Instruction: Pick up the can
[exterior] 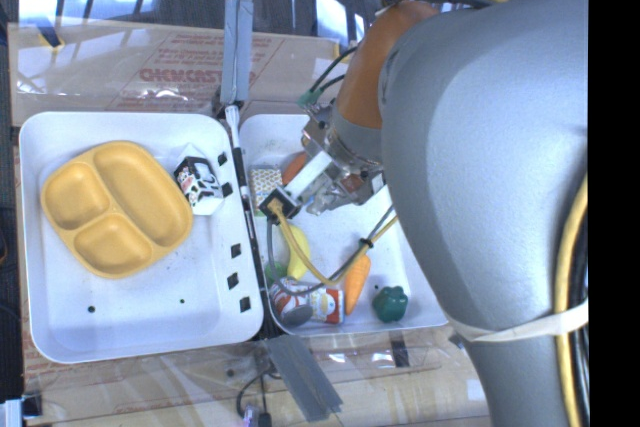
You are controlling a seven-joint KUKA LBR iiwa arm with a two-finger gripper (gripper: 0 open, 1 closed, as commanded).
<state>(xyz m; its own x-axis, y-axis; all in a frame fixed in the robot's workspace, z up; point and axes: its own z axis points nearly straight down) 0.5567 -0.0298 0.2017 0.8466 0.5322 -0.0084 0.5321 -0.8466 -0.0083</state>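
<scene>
In the camera view the can (308,303) lies on its side in the near left corner of the right bin (335,237), just beside a carrot (357,283) and near a green pepper (390,303). The pincer (335,195) hangs over the middle of that bin, apart from the can; whether it is open or closed cannot be told. The left bin (60,315) holds a yellow divided plate (115,207).

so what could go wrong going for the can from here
1. The can lies on its side in the right bin's near corner, hemmed in by the carrot and banana; a grab may catch a neighbour or slip.
2. The gripper hangs further back in the bin, not over the can; a descent here would likely miss.
</scene>
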